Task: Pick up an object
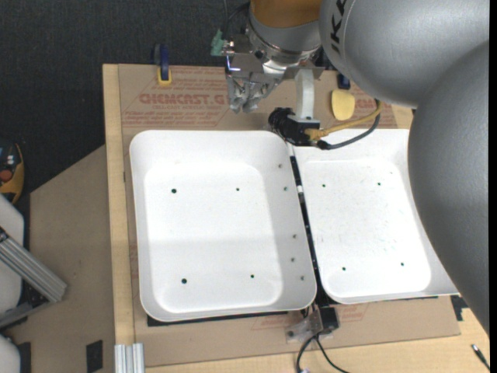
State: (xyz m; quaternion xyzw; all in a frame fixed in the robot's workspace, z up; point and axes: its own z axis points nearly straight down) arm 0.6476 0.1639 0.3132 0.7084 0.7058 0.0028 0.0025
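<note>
- Camera view: the grey arm (435, 130) comes in from the right and covers the upper right corner and the right edge. Its orange band (283, 6) sits at the top, just above the wrist.
- A brown board (194, 92) with red print lies under both bins and juts out behind them.
- The left bin (140, 208) is white and shallow, with four small dark dots on its floor.
- The right bin (365, 208) touches the left one along a dark seam. Its far right side is hidden by the arm.
- The gripper (247, 98) hangs over the printed board, just behind the left bin's far right corner. Whether it is spread or pressed together cannot be told.
- A pale yellow thing (342, 104) sits on the board behind the right bin, close under the arm. It cannot be told whether this is the object to pick up.
- A blue clamp (163, 62) grips the board's far edge, well to the left of the gripper.
</note>
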